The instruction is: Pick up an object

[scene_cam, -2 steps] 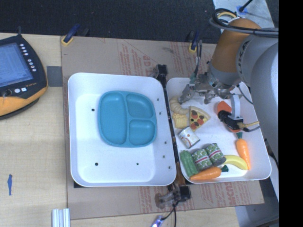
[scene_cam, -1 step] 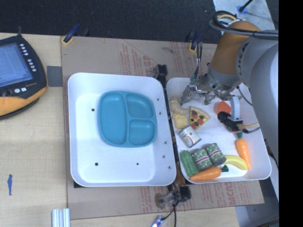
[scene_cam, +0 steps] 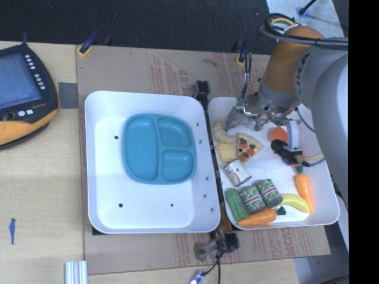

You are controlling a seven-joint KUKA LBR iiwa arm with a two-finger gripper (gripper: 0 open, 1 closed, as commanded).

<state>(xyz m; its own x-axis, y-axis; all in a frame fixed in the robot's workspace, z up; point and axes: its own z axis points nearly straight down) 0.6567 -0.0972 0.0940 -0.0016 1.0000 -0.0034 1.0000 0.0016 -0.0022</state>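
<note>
My gripper point(scene_cam: 244, 122) hangs low over the back of the right bin point(scene_cam: 323, 218), with the grey arm and its orange band coming in from the upper right. Its two metal fingers point(scene_cam: 230, 122) stand apart, open, with nothing between them. Just below it lie a pale croissant point(scene_cam: 221, 132), a pizza slice point(scene_cam: 247, 147) and a yellow cracker point(scene_cam: 227, 152). A red-orange tomato point(scene_cam: 279, 134) sits to its right. Nearer the front are a small white can point(scene_cam: 237, 172), two green cans point(scene_cam: 261, 196), a cucumber point(scene_cam: 234, 205), a banana point(scene_cam: 294, 203) and two carrots point(scene_cam: 304, 191).
The left bin point(scene_cam: 103, 212) holds a blue divided plate point(scene_cam: 159, 148). A teach pendant point(scene_cam: 23, 96) with an orange edge lies on the bench at the far left. Clamps hold the cardboard sheet point(scene_cam: 148, 70) under the bins.
</note>
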